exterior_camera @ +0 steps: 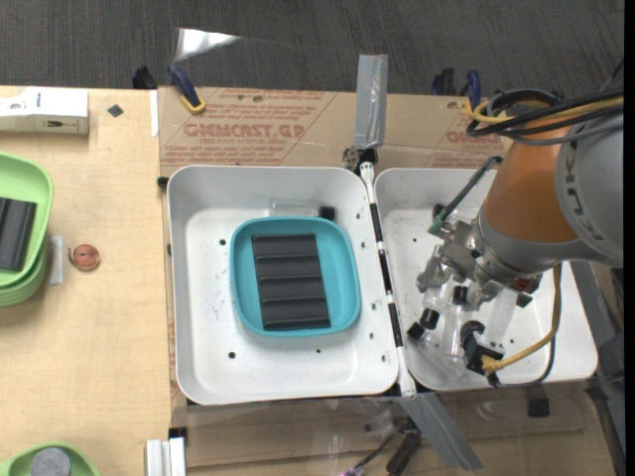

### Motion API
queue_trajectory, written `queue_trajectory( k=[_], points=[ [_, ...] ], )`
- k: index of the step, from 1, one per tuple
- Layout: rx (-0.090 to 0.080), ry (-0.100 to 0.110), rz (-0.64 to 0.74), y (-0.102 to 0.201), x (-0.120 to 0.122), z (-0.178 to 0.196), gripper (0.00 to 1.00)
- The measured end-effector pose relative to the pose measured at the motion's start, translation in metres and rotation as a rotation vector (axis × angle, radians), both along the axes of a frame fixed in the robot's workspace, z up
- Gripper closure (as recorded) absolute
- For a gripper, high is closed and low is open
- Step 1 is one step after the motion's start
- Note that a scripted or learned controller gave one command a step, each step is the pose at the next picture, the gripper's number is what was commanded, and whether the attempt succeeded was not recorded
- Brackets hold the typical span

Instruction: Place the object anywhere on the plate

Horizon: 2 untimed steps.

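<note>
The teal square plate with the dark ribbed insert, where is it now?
The teal square plate lies in the middle of the left white bin, in the centre of the camera view, apart from the gripper, which is over the right white bin.

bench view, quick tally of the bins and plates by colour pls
white bins: 2, the left bin and the right bin
teal plates: 1, the teal plate in the left bin, with a dark ridged insert lying on it
green plates: 1, the green plate at the bench's left edge
total: 4

Teal plate (342,271), flat in left bin (198,296)
</note>
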<state>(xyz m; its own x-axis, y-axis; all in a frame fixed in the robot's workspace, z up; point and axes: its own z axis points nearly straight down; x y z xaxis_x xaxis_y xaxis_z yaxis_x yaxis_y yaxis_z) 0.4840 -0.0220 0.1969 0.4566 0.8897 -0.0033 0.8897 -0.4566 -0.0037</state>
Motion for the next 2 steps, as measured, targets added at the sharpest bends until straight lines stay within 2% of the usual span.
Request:
queue_trajectory(
  k=[1,2],
  points=[
    [0.000,0.000,0.136,0.0741,0.0136,-0.0071,1.00],
    [0.000,0.000,0.134,0.0738,0.0138,-0.0070,0.00]
  ],
)
